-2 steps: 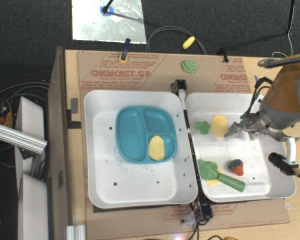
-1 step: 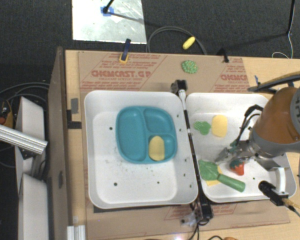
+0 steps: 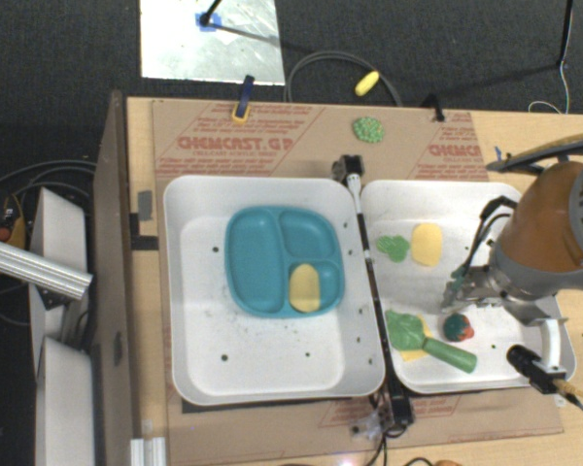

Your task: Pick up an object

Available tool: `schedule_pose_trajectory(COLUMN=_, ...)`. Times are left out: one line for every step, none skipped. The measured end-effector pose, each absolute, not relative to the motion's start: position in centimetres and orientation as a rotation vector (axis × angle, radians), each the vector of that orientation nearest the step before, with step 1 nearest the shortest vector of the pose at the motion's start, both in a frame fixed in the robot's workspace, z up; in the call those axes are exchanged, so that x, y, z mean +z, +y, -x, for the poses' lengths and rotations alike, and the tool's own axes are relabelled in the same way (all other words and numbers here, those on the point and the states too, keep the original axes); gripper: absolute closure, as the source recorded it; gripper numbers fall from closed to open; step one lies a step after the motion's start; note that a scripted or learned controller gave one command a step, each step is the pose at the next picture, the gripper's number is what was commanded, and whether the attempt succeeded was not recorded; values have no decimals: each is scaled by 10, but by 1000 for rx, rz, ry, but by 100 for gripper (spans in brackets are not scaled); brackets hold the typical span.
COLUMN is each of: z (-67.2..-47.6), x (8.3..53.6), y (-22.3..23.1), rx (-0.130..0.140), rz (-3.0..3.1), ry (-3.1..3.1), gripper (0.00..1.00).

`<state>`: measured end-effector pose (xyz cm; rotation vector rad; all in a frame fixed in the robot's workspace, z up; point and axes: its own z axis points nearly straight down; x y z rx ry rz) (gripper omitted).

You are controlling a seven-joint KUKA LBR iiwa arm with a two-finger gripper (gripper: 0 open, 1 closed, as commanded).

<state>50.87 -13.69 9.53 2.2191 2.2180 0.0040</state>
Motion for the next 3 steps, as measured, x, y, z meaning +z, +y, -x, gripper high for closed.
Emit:
schedule_pose_trajectory(z=-519, x=185, y=-142, rx=7, rz=-2210, ry=2221, gripper=100)
schedule_pose_trajectory(z=-517, x=180, y=-141, rx=3, rz=-2217, ry=2223, gripper=0)
schedule_pose_trajectory(z=-485, x=101, y=-136, rx=-3, rz=-2225, ry=2225, gripper=0)
